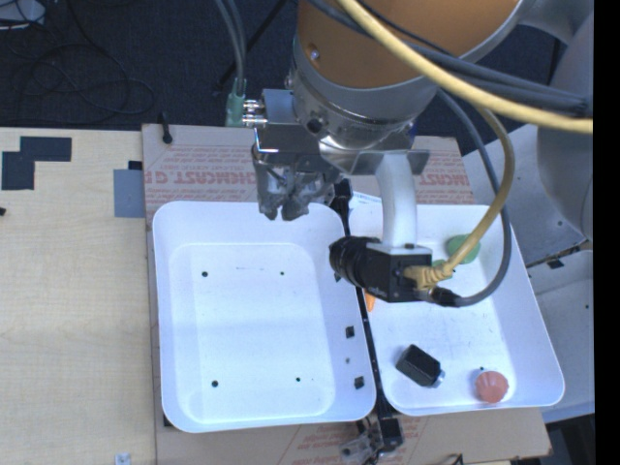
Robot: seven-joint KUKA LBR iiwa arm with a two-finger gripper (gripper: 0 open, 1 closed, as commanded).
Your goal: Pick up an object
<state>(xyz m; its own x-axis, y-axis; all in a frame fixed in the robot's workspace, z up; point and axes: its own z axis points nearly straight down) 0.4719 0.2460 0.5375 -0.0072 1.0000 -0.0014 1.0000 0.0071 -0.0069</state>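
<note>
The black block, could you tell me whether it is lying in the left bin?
No, the black block lies in the right bin, near its front edge beside a small pink ball.

Glossy white bins [194,231], seemingly plastic, on matt cardboard [203,177].

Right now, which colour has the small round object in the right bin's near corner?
Pinkish-orange; the round object shows clearly in the camera view, beside a black block.
</note>
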